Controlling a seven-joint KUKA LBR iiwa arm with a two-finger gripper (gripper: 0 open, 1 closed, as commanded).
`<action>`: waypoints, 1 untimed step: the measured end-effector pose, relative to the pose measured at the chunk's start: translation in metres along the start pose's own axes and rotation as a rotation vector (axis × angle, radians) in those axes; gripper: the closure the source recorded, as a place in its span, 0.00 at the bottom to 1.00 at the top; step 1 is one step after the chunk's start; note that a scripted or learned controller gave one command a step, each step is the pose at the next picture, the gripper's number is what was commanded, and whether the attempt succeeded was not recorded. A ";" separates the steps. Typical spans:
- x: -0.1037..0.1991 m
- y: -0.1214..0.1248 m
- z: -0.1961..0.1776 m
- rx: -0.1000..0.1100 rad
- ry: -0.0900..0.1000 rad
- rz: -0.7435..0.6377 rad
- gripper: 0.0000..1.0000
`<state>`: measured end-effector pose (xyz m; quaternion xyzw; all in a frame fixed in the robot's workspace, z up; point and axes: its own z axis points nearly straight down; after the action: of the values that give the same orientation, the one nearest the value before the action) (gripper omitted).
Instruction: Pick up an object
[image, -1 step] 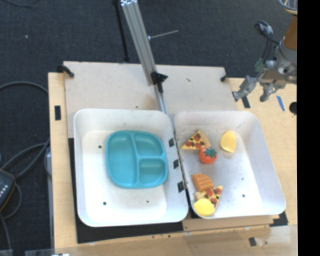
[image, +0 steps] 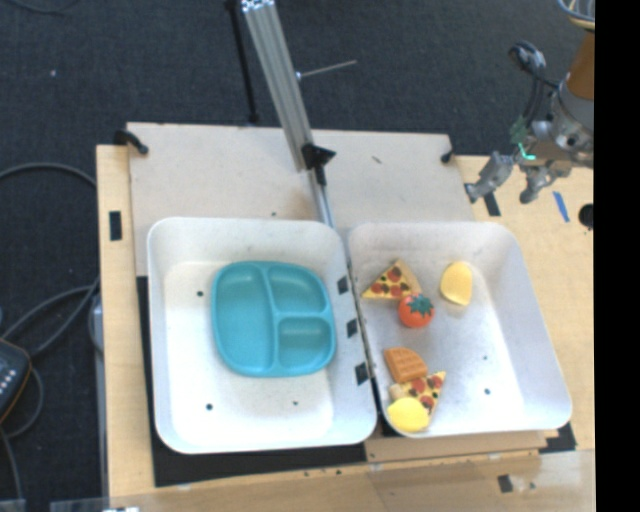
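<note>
Toy food fills the right bin (image: 520, 300): a tomato (image: 416, 311) mid-bin, pizza slice (image: 391, 284) touching its upper left, yellow piece (image: 457, 284) to its right, waffle (image: 404, 364) below. The gripper (image: 518, 180) hangs beyond that bin's far right corner, fingers spread, holding nothing.

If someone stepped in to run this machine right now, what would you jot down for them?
Hand: open, holding nothing, hovering beyond the far right corner of the right bin.
Right bin: toy pizza slice, tomato, pale yellow piece, waffle, second pizza slice, lemon.
Left bin: blue divided plate.
Done: nothing picked.
Left: descend, grasp one item, lift.
</note>
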<state>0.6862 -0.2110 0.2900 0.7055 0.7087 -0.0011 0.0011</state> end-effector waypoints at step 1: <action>-0.006 -0.006 0.044 0.003 0.000 0.005 0.00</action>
<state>0.6803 -0.2168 0.2457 0.7073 0.7069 -0.0020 0.0000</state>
